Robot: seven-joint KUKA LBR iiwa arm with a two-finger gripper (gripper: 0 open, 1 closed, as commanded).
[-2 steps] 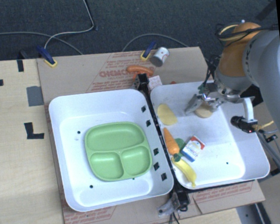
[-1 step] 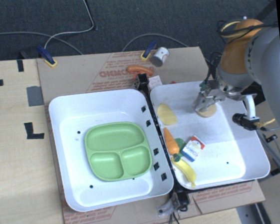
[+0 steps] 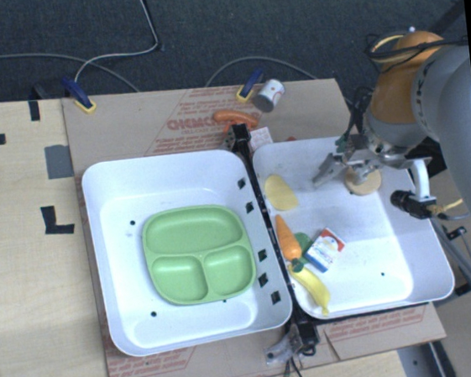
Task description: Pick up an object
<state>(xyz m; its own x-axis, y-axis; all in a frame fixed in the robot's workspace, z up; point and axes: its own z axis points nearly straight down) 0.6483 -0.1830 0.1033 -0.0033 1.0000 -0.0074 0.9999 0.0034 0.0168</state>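
1. Two shallow white bins sit side by side on the bench: the left bin (image 3: 110,240) holds a green divided plate (image 3: 198,253), and the right bin (image 3: 414,273) holds every loose item that could be picked.
2. Along the right bin's left wall lie a pale yellow lemon-like piece (image 3: 281,193), a toy carrot (image 3: 287,238), a small red, white and blue carton (image 3: 324,249) and a toy banana (image 3: 311,288), with a bit of green between carrot and carton that is too small to name.
3. The gripper (image 3: 353,164) is low over the right bin's far right part, and a round tan object (image 3: 363,181) sits just below it, near the bin's far rim.
4. The tool's state cannot be told from this slant; dark and metallic parts crowd the wrist, and nothing is visibly held.
5. Judging from position, the tan object looks like the intended target, with the pick not yet made.
6. Risk: a round object may roll or squirt sideways if contact is off centre, leaving an empty close.
7. Risk: the object sits close to the bin's wall, so a low approach may strike the rim or pin the object against it.
8. Risk: the carrot, carton and banana lie touching or nearly so; a grab there may nudge neighbours or take two at once.
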